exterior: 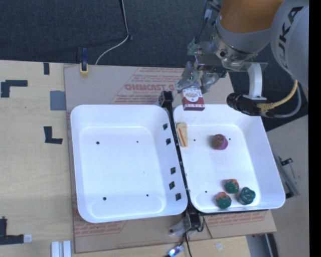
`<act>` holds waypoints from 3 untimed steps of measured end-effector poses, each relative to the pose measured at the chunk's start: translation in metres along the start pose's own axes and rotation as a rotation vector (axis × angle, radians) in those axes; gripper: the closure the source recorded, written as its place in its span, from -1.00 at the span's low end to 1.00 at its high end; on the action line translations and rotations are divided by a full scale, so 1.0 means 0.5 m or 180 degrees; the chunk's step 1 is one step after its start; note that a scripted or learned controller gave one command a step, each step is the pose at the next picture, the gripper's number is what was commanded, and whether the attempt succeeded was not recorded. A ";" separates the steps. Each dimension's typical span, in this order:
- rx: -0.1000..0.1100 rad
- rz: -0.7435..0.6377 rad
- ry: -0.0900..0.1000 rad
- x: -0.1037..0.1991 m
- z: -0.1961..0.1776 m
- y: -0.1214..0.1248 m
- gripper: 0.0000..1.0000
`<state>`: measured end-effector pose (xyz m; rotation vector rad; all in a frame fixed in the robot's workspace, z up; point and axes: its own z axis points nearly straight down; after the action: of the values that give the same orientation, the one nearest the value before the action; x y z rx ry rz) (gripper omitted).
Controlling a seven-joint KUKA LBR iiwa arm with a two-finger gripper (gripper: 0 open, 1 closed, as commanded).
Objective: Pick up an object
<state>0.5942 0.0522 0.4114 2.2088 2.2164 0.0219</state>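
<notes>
The arm has smooth grey casing with a broad orange band above the wrist and dark "KUKA" lettering on its rounded shell. Below the band sits a silver metal flange. The gripper is grey metal. A white bracket, black cylinder and yellowish cable hang beside it.

Bright, even light; soft shadows.

The two bins are white. A red-and-white box hangs by the grey arm's orange band. A maroon ball, tan wedge and three green-and-red lumps lie below.
</notes>
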 end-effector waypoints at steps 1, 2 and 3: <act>0.0064 0.0004 -0.0013 0.000 0.001 -0.004 1.00; 0.0068 -0.0001 -0.0017 0.001 -0.018 -0.003 1.00; 0.0072 -0.0005 -0.0022 0.002 -0.037 -0.002 1.00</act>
<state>0.5928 0.0530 0.4297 2.2150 2.2261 -0.0107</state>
